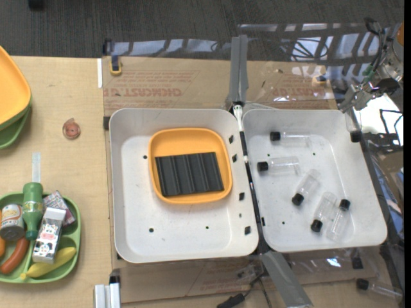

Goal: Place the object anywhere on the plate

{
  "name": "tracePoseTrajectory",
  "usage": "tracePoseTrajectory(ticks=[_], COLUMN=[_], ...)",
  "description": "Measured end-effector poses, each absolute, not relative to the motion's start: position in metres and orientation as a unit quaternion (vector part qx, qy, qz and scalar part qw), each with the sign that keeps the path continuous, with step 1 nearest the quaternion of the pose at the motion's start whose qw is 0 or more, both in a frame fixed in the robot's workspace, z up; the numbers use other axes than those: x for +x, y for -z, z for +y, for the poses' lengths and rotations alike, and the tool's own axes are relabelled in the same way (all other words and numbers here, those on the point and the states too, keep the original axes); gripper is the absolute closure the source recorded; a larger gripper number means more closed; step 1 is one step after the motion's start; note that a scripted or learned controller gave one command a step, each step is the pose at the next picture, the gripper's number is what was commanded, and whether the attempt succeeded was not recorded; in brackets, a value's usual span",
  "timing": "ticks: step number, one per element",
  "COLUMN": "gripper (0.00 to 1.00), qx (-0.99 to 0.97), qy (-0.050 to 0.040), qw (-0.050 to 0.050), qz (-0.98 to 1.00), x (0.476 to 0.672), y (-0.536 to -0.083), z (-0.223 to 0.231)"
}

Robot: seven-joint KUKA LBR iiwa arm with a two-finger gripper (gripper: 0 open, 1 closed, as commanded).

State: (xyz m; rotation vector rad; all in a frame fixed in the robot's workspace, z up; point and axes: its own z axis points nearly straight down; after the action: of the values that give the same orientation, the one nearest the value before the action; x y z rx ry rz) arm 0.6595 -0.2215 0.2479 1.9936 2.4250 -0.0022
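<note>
- Pale wooden bench [58, 95] with brown cardboard sheeting [167, 85] under two shallow white plastic bins; dark carpet beyond.
- Left white bin [128, 236] holds a rounded-square orange plate [189, 140] bearing a ribbed black rectangular mat [191, 174].
- Right white bin [359, 230] holds five clear plastic vials with black caps [305, 190], scattered apart, none on the plate.
- Gripper [366, 88] hangs at the upper right, beyond the right bin's far corner; its jaw state cannot be told.
- A green tray of toy food [64, 262] sits at the bench's left.
</note>
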Motion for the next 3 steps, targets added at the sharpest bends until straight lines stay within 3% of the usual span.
tracePoseTrajectory(ticks=[2,3], gripper=[1.0,1.0], qx=[0.493,0.373], qy=[0.0006,0.0004], qw=[0.002,0.002], qz=[0.87,0.928], x=[0.66,0.66], y=[-0.407,-0.442], z=[-0.222,-0.222])
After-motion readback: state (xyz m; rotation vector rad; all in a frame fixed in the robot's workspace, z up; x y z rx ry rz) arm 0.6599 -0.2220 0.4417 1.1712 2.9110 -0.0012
